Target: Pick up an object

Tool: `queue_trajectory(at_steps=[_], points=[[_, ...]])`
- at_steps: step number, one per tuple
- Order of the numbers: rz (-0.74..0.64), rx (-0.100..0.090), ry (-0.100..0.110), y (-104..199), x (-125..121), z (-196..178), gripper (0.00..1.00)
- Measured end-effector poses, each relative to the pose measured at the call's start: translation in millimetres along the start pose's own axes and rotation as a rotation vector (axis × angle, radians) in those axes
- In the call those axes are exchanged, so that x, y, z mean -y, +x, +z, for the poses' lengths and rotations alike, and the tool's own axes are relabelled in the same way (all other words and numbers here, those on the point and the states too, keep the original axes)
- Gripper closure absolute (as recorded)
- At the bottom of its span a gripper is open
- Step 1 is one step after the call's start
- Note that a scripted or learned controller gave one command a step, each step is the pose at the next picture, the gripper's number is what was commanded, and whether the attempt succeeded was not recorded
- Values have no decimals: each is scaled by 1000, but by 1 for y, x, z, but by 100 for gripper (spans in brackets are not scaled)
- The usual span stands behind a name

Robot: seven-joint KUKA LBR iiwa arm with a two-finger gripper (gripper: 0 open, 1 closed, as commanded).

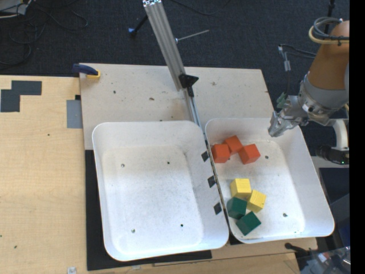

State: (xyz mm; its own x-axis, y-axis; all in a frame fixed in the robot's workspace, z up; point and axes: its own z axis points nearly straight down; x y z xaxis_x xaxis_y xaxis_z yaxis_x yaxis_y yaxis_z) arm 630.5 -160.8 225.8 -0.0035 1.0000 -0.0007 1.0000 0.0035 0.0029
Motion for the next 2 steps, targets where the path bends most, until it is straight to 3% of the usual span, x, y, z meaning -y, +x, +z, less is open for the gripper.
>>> queue_trajectory(at_steps=[1, 2], points=[[-1, 1, -1, -1, -1, -49, 100], [-1, -3, 6, 44, -1, -48, 100]])
